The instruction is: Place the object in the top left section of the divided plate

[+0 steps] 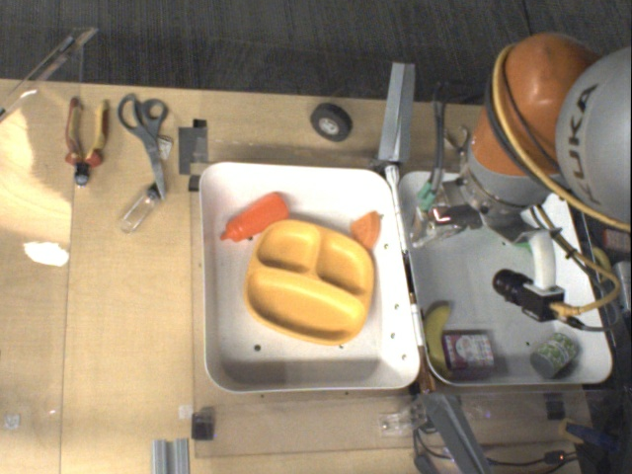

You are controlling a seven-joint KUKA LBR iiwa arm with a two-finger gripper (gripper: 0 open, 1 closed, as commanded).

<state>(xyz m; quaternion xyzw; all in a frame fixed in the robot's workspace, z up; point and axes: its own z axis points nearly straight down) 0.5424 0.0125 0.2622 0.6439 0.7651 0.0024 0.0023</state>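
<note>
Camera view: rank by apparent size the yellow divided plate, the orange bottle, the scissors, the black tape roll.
Largest to smallest as they look:
1. yellow divided plate
2. scissors and orange bottle: look about alike, the scissors perhaps a little longer, so I won't rank them
3. black tape roll

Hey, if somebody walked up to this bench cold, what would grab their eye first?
Probably the yellow divided plastic plate lying in the middle of the left white bin, with an orange bottle-shaped toy beside its upper left edge. Next, the big grey and orange robot arm looming over the right white bin.
</note>
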